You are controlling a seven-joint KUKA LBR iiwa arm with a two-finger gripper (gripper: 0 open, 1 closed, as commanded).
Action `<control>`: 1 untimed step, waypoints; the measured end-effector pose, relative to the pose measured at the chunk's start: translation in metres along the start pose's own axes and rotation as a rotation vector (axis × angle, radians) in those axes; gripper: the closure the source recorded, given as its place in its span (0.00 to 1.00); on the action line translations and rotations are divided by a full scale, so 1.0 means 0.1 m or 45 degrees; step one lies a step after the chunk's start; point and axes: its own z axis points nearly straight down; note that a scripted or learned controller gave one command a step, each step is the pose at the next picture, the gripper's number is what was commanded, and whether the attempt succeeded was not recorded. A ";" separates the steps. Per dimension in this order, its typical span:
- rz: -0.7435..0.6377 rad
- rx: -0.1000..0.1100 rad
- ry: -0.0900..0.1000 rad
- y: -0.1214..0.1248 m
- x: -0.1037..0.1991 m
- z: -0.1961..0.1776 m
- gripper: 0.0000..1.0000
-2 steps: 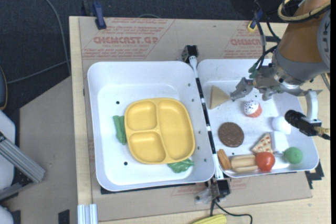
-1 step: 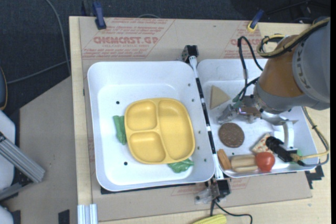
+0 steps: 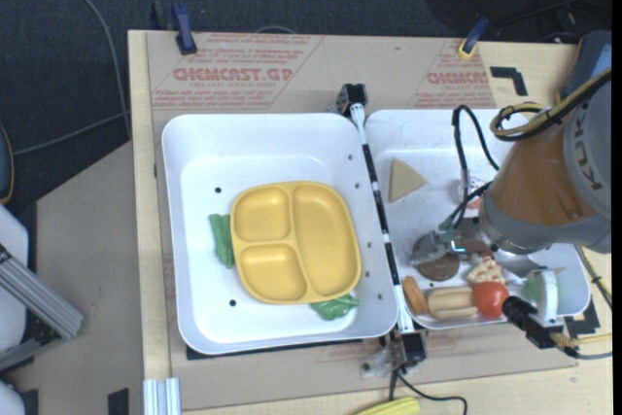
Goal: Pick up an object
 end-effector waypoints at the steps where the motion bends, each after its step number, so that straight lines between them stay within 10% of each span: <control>1: -0.001 -0.004 -0.002 0.09 0.04 0.05 0.00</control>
